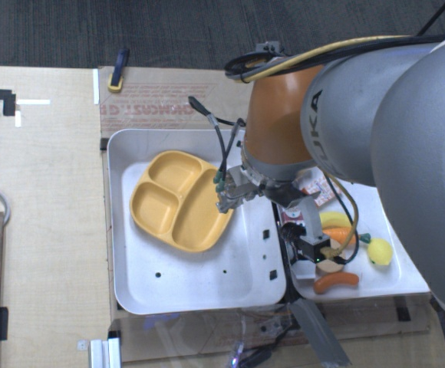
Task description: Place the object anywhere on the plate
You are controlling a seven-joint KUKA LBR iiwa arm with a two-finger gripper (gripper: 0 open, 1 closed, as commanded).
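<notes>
Whether the jaws stand wide or narrow cannot be told from the camera view: the gripper (226,196) is a small dark cluster with teal spots, seen from above, and its tips blur into the surface beneath. Nothing can be made out between the jaws.

The gripper hangs over the right rim of the plate (163,205), at the edge of the plate's long right-hand compartment. This plate is yellow with three compartments and lies tilted in the upper part of the left bin (184,286). The arm (391,106) comes in from the right, its orange band (276,117) directly above the gripper, with black cables looping beside it.

Possible objects lie in the right bin (407,282), partly under the arm: a yellow banana-like piece (334,221), an orange piece (339,236) just below it, a lemon (380,251) further right, and a reddish sausage (336,282) near the front wall. A red-and-white packet (315,186) lies toward the back. Which of these is the one to be placed cannot be told; all are apart from the plate.

Behind the bins lies a cardboard sheet (161,106), with a blue-and-yellow clamp (117,70) at its back left corner.
</notes>
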